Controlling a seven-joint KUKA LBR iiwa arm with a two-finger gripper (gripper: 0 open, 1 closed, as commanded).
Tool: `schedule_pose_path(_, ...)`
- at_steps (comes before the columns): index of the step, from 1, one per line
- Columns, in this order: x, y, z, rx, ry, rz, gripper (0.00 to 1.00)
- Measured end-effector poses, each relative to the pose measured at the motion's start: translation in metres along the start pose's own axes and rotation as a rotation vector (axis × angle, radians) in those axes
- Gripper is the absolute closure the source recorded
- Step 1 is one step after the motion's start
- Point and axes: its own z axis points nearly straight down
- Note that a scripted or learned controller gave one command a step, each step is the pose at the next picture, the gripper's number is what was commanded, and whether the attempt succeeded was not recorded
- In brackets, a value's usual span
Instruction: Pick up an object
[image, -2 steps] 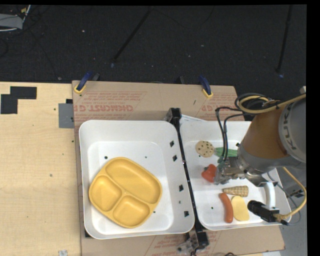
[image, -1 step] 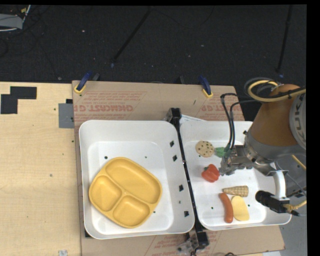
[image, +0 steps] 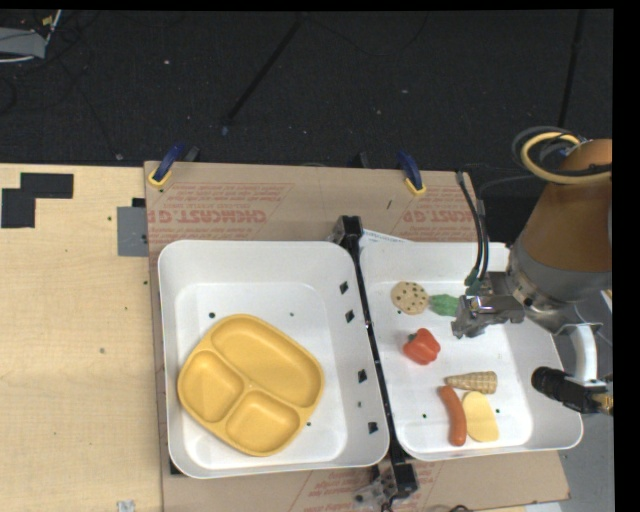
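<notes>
Robotics lab indicated: cardboard sheet (image: 300, 205) clamped to bench (image: 70, 350), white bins (image: 250, 265) fixed side by side, cables (image: 260, 60) trailed over dark floor.

- 2 white bins side by side: left bin (image: 190, 290), right bin (image: 540, 425).
- In the left bin, a yellow divided tray (image: 250, 383) with 3 compartments.
- In the right bin: cookie (image: 408, 296), green piece (image: 443, 303) just beside it, red pepper (image: 422, 346), ice-cream cone (image: 472, 381), sausage (image: 455, 415), yellow cheese slice (image: 482, 418) touching the sausage.
- Gripper (image: 468, 322) low over the right bin, near the green piece.
</notes>
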Motion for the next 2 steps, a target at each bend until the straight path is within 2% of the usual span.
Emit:
schedule_pose_path(1,-0.001,0.001,-0.031,0.002,0.000,0.000,1.00)
schedule_pose_path(2,0.060,0.004,-0.021,0.005,0.001,-0.005,1.00)
